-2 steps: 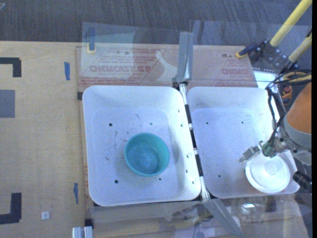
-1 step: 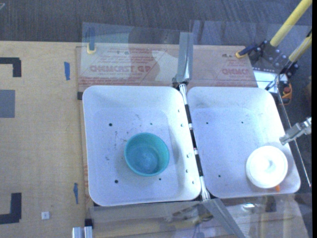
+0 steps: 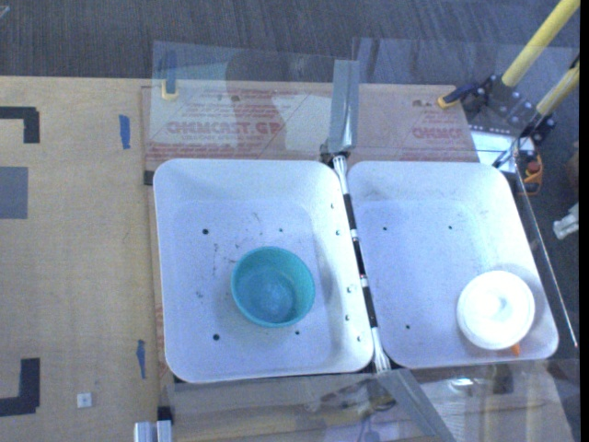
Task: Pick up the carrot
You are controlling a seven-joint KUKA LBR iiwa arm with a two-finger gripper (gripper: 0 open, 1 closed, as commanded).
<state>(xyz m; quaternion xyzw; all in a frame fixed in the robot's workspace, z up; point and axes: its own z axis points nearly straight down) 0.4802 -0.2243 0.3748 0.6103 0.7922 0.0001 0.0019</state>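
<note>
Carrot (image 3: 516, 349) peeks out as an orange sliver under the white round object (image 3: 496, 308), near right corner of the right bin (image 3: 433, 247); teal bowl (image 3: 271, 286) sits in the left bin (image 3: 184, 247); jaws' state, cannot tell.

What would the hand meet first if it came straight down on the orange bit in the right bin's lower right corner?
Probably the white round cup: it overlaps the orange bit, perhaps the carrot, leaving a sliver by the wall of the right bin. Heights are unclear.
</note>
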